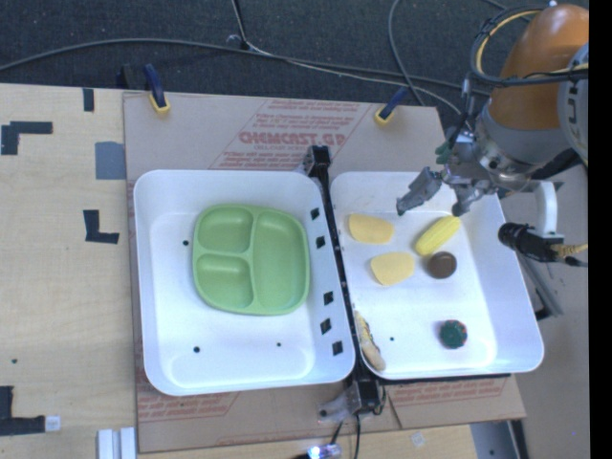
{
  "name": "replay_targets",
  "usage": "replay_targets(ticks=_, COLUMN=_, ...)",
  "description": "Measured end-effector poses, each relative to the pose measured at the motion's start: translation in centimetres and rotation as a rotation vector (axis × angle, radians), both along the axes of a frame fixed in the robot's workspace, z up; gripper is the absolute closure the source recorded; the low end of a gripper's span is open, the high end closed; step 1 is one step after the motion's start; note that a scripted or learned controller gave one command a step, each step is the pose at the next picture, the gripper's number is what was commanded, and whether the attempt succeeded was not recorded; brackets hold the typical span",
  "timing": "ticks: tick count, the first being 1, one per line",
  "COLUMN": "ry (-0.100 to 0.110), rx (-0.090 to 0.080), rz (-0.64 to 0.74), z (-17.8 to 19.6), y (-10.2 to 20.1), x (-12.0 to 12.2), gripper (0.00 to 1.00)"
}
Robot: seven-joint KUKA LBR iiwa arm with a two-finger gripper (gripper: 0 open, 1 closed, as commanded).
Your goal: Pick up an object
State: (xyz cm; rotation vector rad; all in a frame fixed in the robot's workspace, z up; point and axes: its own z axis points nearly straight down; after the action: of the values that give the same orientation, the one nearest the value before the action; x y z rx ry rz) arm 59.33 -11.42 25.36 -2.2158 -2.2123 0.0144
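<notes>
Left bin (pixel 158 285): green divided plate (pixel 252 259), three compartments, lying flat near the middle. Both bins sit on a brown cardboard sheet (pixel 277 137) with red print, held at its far edge by two clamps with blue handles (pixel 156 92) (pixel 391 109). Black clips (pixel 327 295) run along the seam between the bins. Black cables (pixel 239 36) cross the dark floor beyond. Black tape marks (pixel 96 226) on the wooden tabletop (pixel 57 295), left side.
</notes>
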Motion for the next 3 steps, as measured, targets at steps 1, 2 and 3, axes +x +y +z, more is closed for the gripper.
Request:
replay_targets(ticks=1, ry=-0.012, rx=-0.001, rz=0.003, z=0.7, y=0.0, x=0.2, gripper=0.0)
replay_targets(ticks=2, ry=-0.008, rx=-0.001, rz=0.003, z=-4.5, y=1.1, x=-0.1, gripper=0.0)
replay_targets(ticks=3, ry=-0.008, rx=-0.001, rz=0.003, z=-9.0, y=1.6, x=-0.3, gripper=0.0)
